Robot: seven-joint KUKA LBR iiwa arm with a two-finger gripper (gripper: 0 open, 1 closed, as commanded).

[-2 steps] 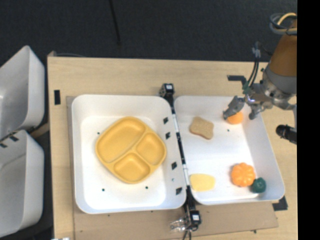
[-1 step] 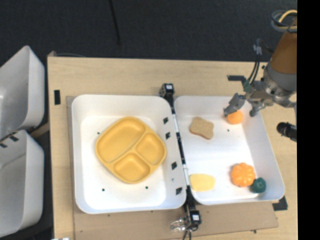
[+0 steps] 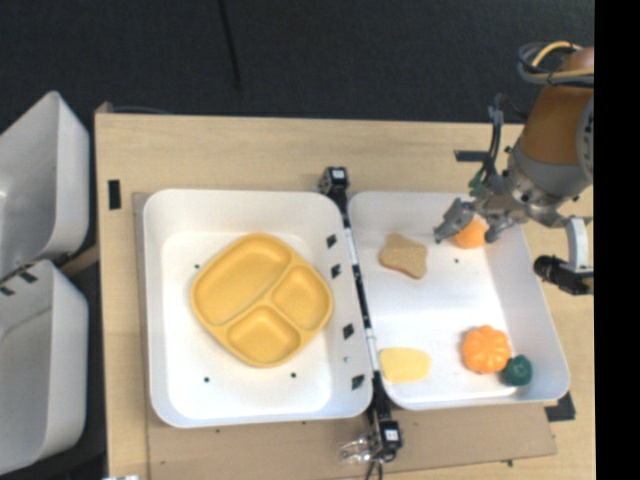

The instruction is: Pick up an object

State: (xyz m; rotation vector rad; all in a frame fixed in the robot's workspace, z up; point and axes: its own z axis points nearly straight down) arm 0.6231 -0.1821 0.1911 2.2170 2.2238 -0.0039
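right bin [image 3: 520, 298], near edge first: a pale yellow flat piece [image 3: 404, 364] sits at the near left corner against the divider; an orange toy pumpkin [image 3: 485, 349] sits at the near right corner with a dark green piece [image 3: 517, 371] touching its right side. mid bin floor bare. toward the far edge a tan biscuit-shaped piece [image 3: 404, 255] lies left of centre. at the far right corner a small orange object [image 3: 470, 234] sits under the gripper [image 3: 468, 224].

left bin [image 3: 160, 268]: yellow three-compartment tray [image 3: 262, 298] in the middle, tilted relative to the bin walls, nothing in it.

step in hand, as judged: closing on the small orange object. to do it well, centre the fingers across the object rather than on its edge, keep clear of the bin's far wall, close fully before lifting, then lift straight up.

jaws: dark fingers [image 3: 446, 226] appear to flank the object, one showing at its left. spread or pinching: cannot tell; the wrist hides the contact. object seems to rest on the bin floor, not lifted.
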